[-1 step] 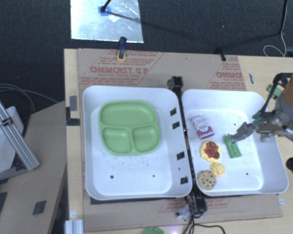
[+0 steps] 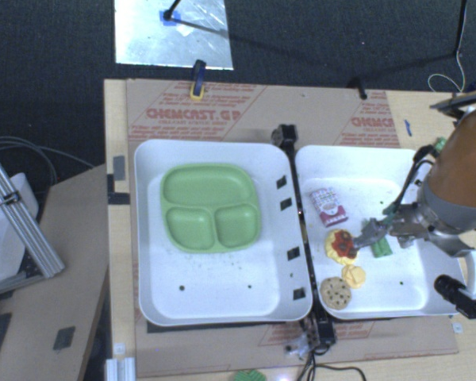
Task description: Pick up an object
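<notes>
Low in the right bin (image 2: 397, 292), the gripper (image 2: 365, 236) hovers over toy food (image 2: 341, 246) (jaws' state unclear); green tray (image 2: 210, 207) sits left.

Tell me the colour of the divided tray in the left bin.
Pale green divided tray, seen clearly in the camera view.

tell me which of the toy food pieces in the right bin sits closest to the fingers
The green piece, lying right at the gripper. The red-and-yellow piece comes next; the red-and-white packet, yellow piece and cookie lie farther off.
</notes>
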Controlling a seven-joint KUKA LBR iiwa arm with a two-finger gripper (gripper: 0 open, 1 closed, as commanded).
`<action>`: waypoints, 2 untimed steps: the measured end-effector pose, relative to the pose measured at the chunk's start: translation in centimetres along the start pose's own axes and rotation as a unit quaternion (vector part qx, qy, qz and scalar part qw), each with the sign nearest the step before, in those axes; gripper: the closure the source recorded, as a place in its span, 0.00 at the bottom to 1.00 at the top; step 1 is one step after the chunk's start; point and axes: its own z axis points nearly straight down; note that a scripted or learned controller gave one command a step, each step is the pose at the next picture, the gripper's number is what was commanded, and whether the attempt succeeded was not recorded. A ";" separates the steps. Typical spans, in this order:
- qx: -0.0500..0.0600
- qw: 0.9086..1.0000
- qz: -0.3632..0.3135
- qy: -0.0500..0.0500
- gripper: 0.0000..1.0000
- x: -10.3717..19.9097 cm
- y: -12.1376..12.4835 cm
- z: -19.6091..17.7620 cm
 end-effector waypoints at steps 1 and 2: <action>0.001 1.000 0.000 0.000 0.00 2.0 0.0 11.3; -0.003 1.000 0.001 -0.001 1.00 1.8 0.2 9.7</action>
